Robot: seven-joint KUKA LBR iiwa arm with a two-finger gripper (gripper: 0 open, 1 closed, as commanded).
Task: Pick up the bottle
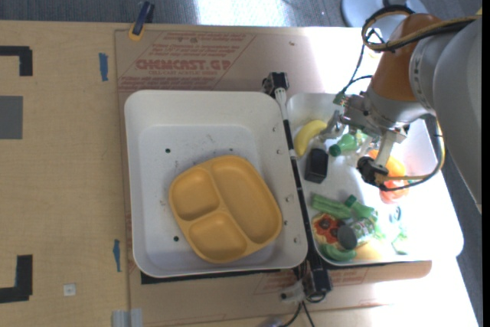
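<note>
Far left: brown bench (61, 165) with black corner marks. Near the top, a blue clip (142, 17) at the edge of a cardboard sheet (184, 61) printed in red, and a strip of blue tape (103, 67) just below.

Next, on that sheet, the left bin (142, 165), white and shallow. Holds a yellow divided plate (224, 207), three compartments, turned at a slant, lying toward the near side.

Between the two bins, a black clamp (274, 80) at the far end of the shared edge.

Then the right bin (448, 230), crowded. At its left side, a banana (308, 135), and just below it a black block (316, 165). Just right of the banana, what looks like the bottle (346, 142), small and green, in the far half of the bin, partly covered from above. Nearer the camera, a green packet (341, 204) and a heap of mixed items (344, 235) in red, green and grey, too jumbled to name. Further right, an orange and red piece (390, 186).

Directly over the bottle, the gripper (354, 135), low in the bin, touching or nearly touching it. Cannot tell how far open, nor whether anything is held. Above it, the orange band (394, 65) and the grey arm (459, 80), reaching in from the right, with black cables looped around the wrist.
</note>
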